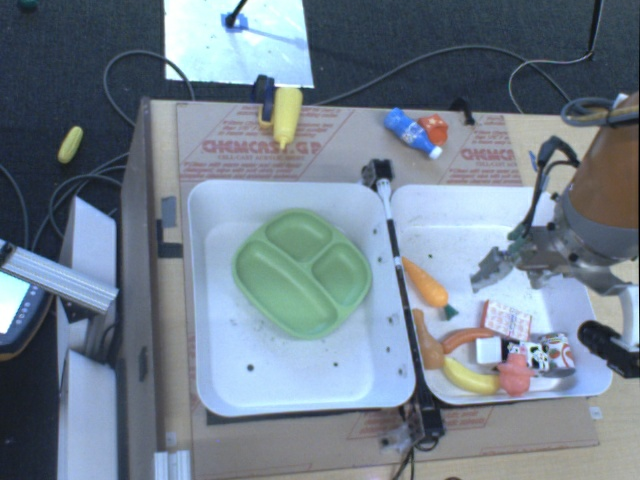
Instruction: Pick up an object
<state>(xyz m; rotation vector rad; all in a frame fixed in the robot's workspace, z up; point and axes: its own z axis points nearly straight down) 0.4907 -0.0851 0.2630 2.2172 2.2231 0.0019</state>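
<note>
We see the desk (330, 133) with its brown printed cardboard top carrying two shallow white plastic bins: the left bin (225, 368) and the right bin (450, 233). The grey arm with the orange band (612, 183) reaches in from the right and sits over the right bin.

The left bin holds one thing: a green three-compartment plastic plate (302, 272).

The end effector (492, 268) hangs above bare bin floor, just right of the orange toy carrot (427, 284). Nothing is visible between its fingers; whether they are spread or closed we cannot tell (too small and dark).

Progress, as we judge it: nothing picked yet. All candidates lie in the right bin's near half, so approach, grasp and lift are all left.

Count in the right bin:
- one carrot
- one red-and-white printed carton (507, 321)
- one curved orange sausage-shaped toy (462, 339)
- one yellow toy banana (470, 376)
- one pink soft toy (514, 376)
- one black-and-white patterned piece (548, 354)

On the desk behind the bins: one yellow squeeze bottle (286, 114), one blue-and-white bottle (412, 133).
</note>
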